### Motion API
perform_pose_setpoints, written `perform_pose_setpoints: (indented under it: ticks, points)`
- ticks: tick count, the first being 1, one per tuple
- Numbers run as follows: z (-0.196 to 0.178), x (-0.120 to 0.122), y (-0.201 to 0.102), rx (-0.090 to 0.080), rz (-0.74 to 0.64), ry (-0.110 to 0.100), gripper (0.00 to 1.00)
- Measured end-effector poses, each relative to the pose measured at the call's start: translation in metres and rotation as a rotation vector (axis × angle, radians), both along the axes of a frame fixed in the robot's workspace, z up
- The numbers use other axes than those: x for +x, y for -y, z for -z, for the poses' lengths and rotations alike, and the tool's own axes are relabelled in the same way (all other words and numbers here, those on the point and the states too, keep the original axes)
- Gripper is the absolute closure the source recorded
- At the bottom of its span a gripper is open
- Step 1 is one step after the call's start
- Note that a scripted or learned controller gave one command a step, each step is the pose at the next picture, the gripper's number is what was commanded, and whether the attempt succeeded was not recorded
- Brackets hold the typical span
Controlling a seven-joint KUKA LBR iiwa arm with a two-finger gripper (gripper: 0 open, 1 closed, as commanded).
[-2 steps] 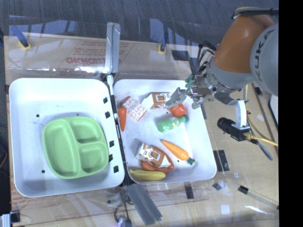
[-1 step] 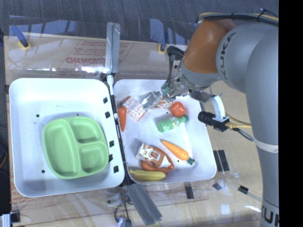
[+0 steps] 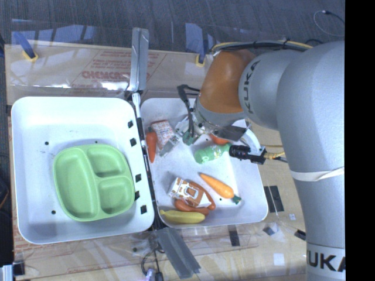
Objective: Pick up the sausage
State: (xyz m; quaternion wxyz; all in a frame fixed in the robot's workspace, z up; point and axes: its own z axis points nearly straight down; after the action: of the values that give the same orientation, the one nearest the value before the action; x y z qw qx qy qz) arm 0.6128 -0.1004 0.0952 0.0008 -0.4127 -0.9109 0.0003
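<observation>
The sausage [image 3: 188,206], reddish-brown and curved, lies near the front of the right bin [image 3: 253,211]. It is partly tucked under a white and orange snack packet [image 3: 188,191] and sits just above a yellow banana [image 3: 183,216]. My gripper [image 3: 189,136] hangs low over the back middle of the same bin, beside a green object [image 3: 208,153] and a silvery wrapped packet [image 3: 163,131]. It is well behind the sausage and apart from it. The wrist hides most of the gripper.
A large carrot [image 3: 218,186] lies right of the snack packet and a small carrot [image 3: 152,145] rests by the bin's left wall. Something orange [image 3: 219,139] peeks out under the wrist. The left bin [image 3: 29,157] holds a green divided tray [image 3: 94,181].
</observation>
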Motion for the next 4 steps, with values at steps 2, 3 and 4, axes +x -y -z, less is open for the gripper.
perform_pose_setpoints:
  ticks: [2,3,4]
  points:
    - [0.003,0.016,-0.003,-0.004,0.145,0.002,0.0]
    - [0.003,0.016,-0.003,-0.003,0.146,0.003,0.0]
    - [-0.008,0.016,-0.004,-0.003,0.14,0.002,1.0]
